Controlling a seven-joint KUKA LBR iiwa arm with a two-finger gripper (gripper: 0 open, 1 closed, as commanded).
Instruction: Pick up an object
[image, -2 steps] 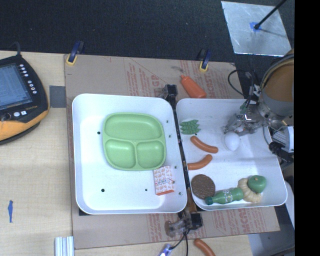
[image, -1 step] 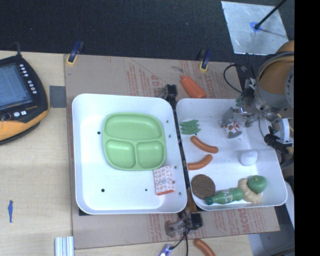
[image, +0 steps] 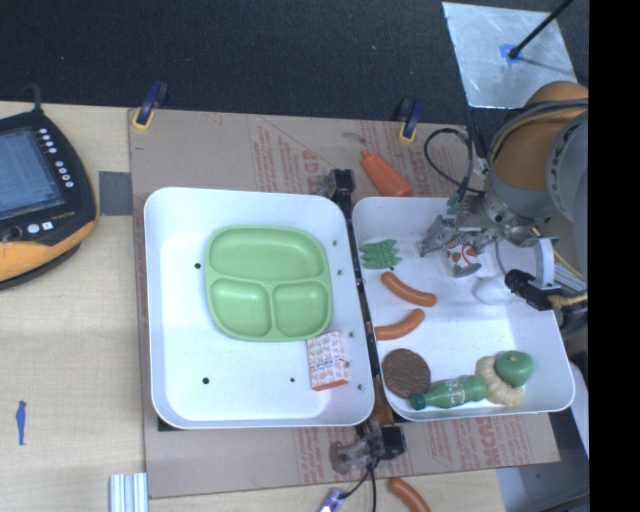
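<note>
Camera view: grey arm with orange band (image: 535, 140) reaches in from the right, two-finger gripper (image: 458, 243) low over the upper part of the right shallow white bin (image: 560, 375). Fingers spread wide; a small red-and-white object (image: 464, 260) sits right under the tips, can't tell if it's between them or just touching.

Right bin also has a small green leafy toy (image: 379, 254) by the left wall, two orange-red toy sausages (image: 409, 291) (image: 399, 323) mid-bin and apart, a round brown patty (image: 406, 371) at lower left, a green toy bottle (image: 452, 393) lying along the front wall, and a green apple-like toy on a tan ring (image: 511, 371) at lower right.

Left shallow white bin (image: 175, 300) holds a light green three-compartment plastic plate (image: 268, 283) and a small red-and-white packet (image: 327, 360) just below the plate. An orange toy carrot (image: 384, 173) lies outside on the cardboard behind the bins. Black-and-orange control pendant (image: 35, 195) sits far left on the bench.
</note>
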